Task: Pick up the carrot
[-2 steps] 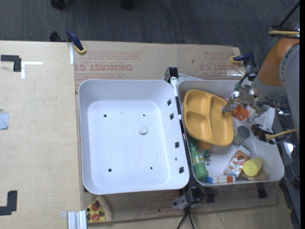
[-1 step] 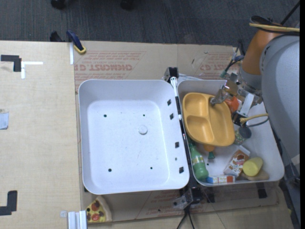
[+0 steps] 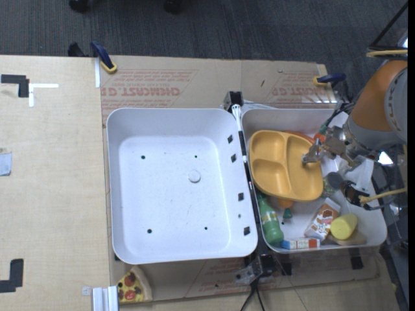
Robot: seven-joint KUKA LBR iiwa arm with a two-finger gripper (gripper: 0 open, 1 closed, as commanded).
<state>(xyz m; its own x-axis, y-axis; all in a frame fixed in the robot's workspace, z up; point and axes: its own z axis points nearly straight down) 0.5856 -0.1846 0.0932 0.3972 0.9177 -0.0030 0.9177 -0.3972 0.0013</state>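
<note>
From above, my gripper hangs low over the right bin, at the right edge of the yellow tray. I cannot tell how it is set; it is too small and cluttered to read. A small orange bit shows just behind it, by the tray's far rim. I judge that this is the carrot, though I cannot be sure. I see nothing held.

My arm comes in from the right, so I think I sit here to come down on that orange bit. The tray crowds it closely and may block a clean grip.

Nearer the front lie a green bottle, a small carton and a yellow cylinder, well apart from my target. The left bin holds only a small round disc.
</note>
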